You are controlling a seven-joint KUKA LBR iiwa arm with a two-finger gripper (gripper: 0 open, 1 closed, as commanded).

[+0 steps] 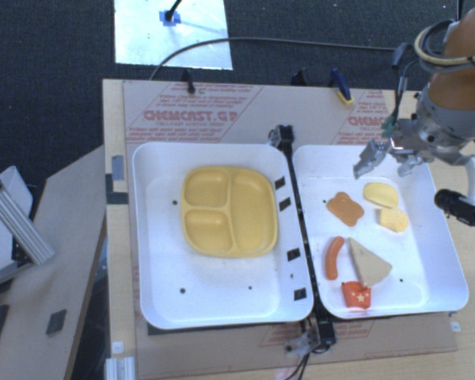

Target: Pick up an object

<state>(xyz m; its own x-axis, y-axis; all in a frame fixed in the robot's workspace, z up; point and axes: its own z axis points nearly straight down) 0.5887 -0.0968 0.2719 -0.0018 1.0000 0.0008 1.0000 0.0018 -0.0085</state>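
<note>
Grey two-finger gripper [389, 158] above right white bin [451, 267] far edge, fingers spread, holding nothing; pale yellow food piece [380, 194] near.

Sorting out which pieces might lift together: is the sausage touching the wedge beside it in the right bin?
Apart. The camera view shows a thin strip of white bin floor between the sausage and the wedge.

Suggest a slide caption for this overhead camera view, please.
Robot gripper poised over the right bin of toy food; yellow divided plate in the left bin.
</note>
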